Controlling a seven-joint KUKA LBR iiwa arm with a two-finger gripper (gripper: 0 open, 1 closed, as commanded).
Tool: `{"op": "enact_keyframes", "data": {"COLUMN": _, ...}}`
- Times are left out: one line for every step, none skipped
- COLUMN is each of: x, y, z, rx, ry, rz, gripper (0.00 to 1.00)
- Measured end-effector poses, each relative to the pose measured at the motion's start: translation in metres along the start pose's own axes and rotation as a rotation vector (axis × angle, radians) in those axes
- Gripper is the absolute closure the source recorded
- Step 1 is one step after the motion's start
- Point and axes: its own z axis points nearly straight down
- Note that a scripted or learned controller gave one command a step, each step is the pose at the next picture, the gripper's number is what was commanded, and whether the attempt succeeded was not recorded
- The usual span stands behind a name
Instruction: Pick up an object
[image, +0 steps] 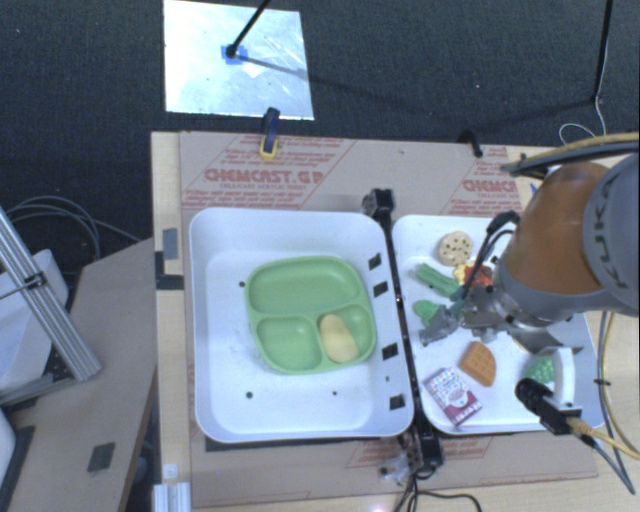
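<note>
The right bin (410, 245) holds several small toys: a round cookie (455, 246), a green piece (436, 279), an orange waffle-like piece (478, 363), a red-and-white packet (452, 394) and a green item (541, 369) at the far right. My gripper (437, 325) hangs low over the bin's left half, between the green piece and the orange piece. The grey-and-orange arm (560, 250) covers the bin's right side. In the left bin (215, 300) lies a green divided tray (300, 305) with a yellow object (340, 336) in its lower right compartment.
A black divider (395, 300) with clips runs between the two bins. Cardboard (300, 170) lies under the bins. A black cable part (545, 402) sticks out near the right bin's front right corner. Metal framing (40, 310) stands at the left.
</note>
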Motion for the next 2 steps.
{"op": "enact_keyframes", "data": {"x": -0.036, "y": 0.093, "z": -0.157, "rx": -0.022, "ry": -0.007, "rz": 0.001, "gripper": 0.0}}
{"op": "enact_keyframes", "data": {"x": 0.006, "y": 0.006, "z": -0.047, "rx": 0.017, "ry": 0.003, "rz": 0.004, "gripper": 0.0}}
